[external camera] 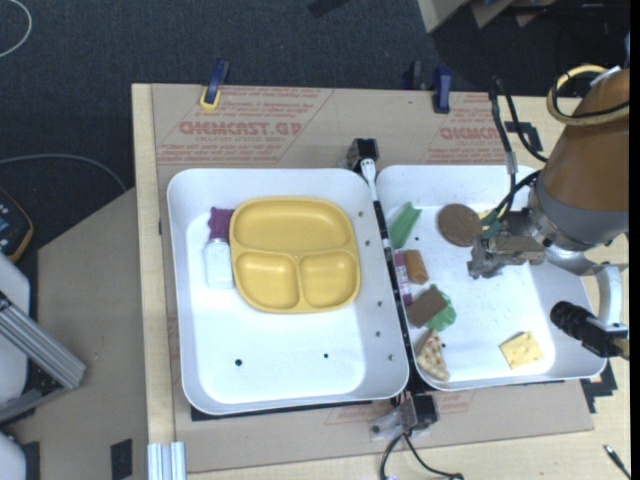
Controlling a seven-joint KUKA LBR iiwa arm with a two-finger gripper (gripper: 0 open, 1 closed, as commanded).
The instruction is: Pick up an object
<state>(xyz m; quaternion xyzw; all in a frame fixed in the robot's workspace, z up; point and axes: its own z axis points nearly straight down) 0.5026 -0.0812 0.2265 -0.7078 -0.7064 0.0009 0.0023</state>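
My gripper (484,264) hangs low over the middle of the right bin (470,363), reaching in from the right. A brown round disc (458,224) lies just up and left of it. A green strip (403,223) lies near the bin's left wall, with a small brown-and-pink piece (411,266) below it. A brown block on a green piece (430,308) and a pizza slice (432,354) lie toward the front left. A yellow cheese wedge (521,350) lies at the front right. I see nothing between the fingers.
The left bin (290,368) holds a yellow divided plate (295,252), with a purple item (219,221) and a white item (217,264) at its left side. Blue and yellow clamps hold the cardboard at the bench's back edge.
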